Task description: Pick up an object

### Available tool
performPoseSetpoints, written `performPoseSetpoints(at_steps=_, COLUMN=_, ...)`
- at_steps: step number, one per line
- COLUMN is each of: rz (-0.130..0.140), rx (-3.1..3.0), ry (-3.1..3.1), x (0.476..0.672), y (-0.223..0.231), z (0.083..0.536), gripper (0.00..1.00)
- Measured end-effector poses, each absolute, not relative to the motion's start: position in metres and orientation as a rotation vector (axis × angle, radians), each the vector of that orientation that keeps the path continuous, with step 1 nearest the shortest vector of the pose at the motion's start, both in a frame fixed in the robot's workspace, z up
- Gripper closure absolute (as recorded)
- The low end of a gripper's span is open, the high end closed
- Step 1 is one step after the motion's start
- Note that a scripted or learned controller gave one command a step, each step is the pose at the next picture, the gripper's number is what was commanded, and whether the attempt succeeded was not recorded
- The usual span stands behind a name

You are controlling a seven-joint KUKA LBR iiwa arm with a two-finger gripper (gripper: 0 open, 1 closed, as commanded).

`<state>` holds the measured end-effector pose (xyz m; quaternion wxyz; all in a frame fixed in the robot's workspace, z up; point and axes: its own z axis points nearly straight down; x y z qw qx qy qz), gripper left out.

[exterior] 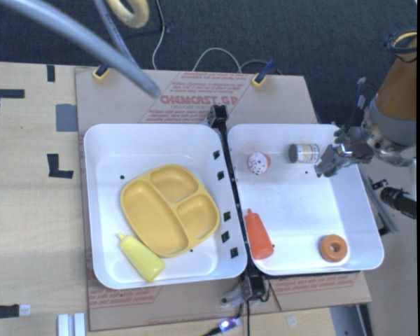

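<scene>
In the right bin (350, 208), a ring-shaped brown doughnut (332, 247) lies at five o'clock and a glossy orange bottle (258, 235) at seven, with a speckled white ball (258, 162) and a small cylindrical jar (304, 152) at eleven to twelve. The left bin (98, 187) holds a smooth yellow divided plate (169, 208) and a yellow squeeze bottle (141, 255). The gripper (329, 164) hangs at the right bin's one o'clock, beside the jar, holding nothing visible; its opening cannot be judged.

Dark blue carpet (287, 19) lies beyond the tool; a brown board (196, 96) rests on a pale wooden bench (28, 187) to its left.
</scene>
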<state>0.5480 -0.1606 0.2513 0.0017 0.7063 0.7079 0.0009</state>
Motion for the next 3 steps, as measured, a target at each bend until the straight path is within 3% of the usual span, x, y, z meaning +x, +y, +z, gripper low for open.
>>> performPoseSetpoints(at_steps=1, rz=0.002, rx=2.217, ry=2.221, x=0.549, y=-0.160, z=0.297, gripper=1.00)
performPoseSetpoints(at_steps=3, rz=-0.002, rx=2.216, ry=2.230, x=0.594, y=-0.054, z=0.273, gripper=1.00)
